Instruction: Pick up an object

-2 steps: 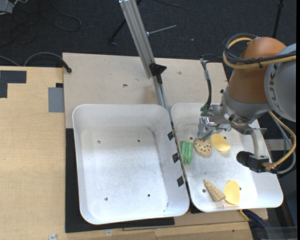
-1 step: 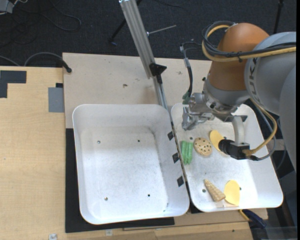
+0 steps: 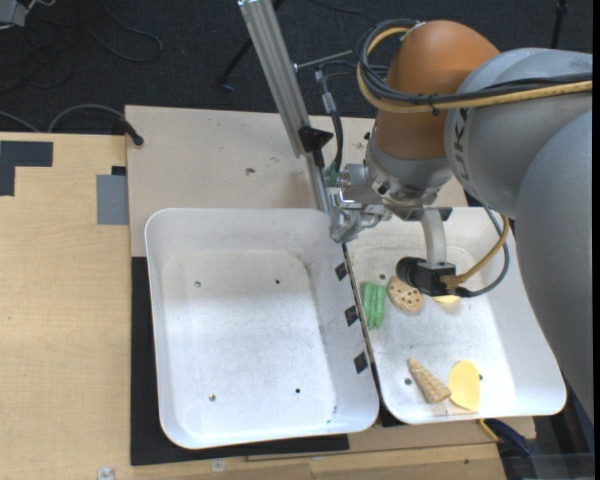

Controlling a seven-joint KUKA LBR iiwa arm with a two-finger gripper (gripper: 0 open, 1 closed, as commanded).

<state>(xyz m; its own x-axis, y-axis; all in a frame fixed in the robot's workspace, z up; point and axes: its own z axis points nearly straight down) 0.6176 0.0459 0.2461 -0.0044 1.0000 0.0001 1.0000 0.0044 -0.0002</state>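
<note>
My gripper [image 3: 346,224] hangs over the far end of the wall shared by the two bins, at the right bin's [image 3: 525,353] far left corner. Nothing shows between it and the bin. Several small things lie in the right bin. A green ridged piece [image 3: 373,305] rests against the dividing wall, below the gripper. Beside it are a tan cookie with dark dots [image 3: 406,296] and a small yellow bit [image 3: 448,303]. Nearer the front lie a tan cone [image 3: 428,380] and a yellow oval chip [image 3: 464,384], touching each other.
The left bin [image 3: 170,368] sits beside the right one. A slanted aluminium bar [image 3: 280,78] rises from behind the bins, close to the gripper's left. The arm's grey body and orange band [image 3: 435,63] cover the right bin's far side.
</note>
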